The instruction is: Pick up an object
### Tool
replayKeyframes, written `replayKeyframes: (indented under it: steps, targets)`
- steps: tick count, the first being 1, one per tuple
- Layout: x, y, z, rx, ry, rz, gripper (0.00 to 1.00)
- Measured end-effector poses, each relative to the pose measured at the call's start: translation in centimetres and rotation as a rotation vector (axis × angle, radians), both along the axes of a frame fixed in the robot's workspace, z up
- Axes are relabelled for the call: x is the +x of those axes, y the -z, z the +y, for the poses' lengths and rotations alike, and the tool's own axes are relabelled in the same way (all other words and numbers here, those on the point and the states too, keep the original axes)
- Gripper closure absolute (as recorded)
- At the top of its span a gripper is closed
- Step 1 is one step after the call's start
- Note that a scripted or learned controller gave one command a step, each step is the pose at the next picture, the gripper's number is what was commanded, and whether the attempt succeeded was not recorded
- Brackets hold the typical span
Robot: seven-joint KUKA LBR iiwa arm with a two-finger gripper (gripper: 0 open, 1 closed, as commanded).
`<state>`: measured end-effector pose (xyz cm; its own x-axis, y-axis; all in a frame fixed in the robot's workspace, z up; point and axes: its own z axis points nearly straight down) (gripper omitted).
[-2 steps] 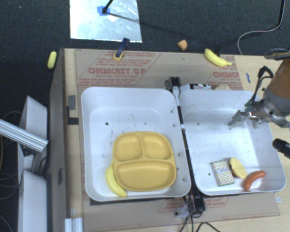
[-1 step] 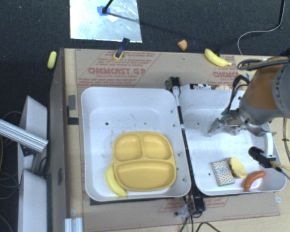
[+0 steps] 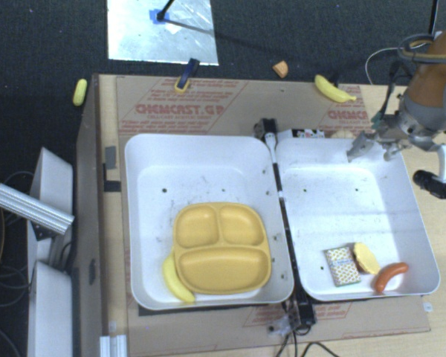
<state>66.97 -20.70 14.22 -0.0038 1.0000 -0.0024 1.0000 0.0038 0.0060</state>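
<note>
The gripper (image 3: 377, 146) hangs at the upper right of the frame, over the right bin's (image 3: 401, 199) far edge, fingers spread and holding nothing. The nearest objects, a patterned packet (image 3: 343, 265), a yellow slice (image 3: 366, 258) and a sausage (image 3: 389, 276), lie clustered at lower right, well apart from the fingers.

We find a robotics lab; two white bins (image 3: 208, 149) on a cardboard-covered table (image 3: 230, 103); robot arm (image 3: 431, 88); loose cables (image 3: 0, 262); dark carpet (image 3: 37, 43).
</note>
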Motion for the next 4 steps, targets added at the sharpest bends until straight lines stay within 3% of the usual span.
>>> replayKeyframes:
  steps: [1,2,3,4]
  targets:
    - [0.0,-4.0,6.0,0.003,-0.003,0.001,0.0]
    - [-1.3,2.3,-0.1,0.001,0.002,0.006,0.0]
    - [0.0,5.8,7.9,0.004,-0.001,0.004,0.0]
    - [-5.7,5.7,1.6,0.0,0.003,0.005,0.0]
